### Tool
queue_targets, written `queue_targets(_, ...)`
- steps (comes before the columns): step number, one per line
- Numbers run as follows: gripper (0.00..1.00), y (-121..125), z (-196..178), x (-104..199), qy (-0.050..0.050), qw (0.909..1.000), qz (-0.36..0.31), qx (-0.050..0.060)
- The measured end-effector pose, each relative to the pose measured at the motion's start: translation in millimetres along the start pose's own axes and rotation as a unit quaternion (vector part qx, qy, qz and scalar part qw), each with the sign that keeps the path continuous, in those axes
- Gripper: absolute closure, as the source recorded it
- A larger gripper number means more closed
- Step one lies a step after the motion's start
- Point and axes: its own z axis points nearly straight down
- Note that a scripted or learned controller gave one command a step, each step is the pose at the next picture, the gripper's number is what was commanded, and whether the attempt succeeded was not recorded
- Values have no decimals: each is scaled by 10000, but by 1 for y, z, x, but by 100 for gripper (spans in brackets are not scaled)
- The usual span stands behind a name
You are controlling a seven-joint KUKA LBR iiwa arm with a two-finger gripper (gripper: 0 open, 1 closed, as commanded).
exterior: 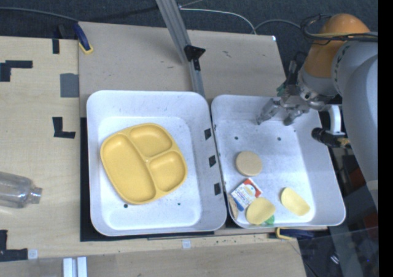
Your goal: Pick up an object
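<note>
Camera view shows my pincer [275,114] spread apart, clamping nothing, over the right bin's [319,208] far end; the disc [249,163] and near pieces remain unpicked.

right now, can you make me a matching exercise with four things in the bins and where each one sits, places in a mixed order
Things:
1. yellow divided plate
2. round tan disc
3. hand
4. small packet with a red and blue label

Places:
A. far end of the right bin, above its floor
B. near left corner of the right bin, beside a yellow piece
C. middle of the left bin
D. middle of the right bin, lying on its own

Pairs: 1-C, 2-D, 3-A, 4-B
</note>
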Motion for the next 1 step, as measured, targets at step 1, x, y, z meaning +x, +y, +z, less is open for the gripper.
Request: queue_targets(1,0,0,0,0,0,10000,0,0)
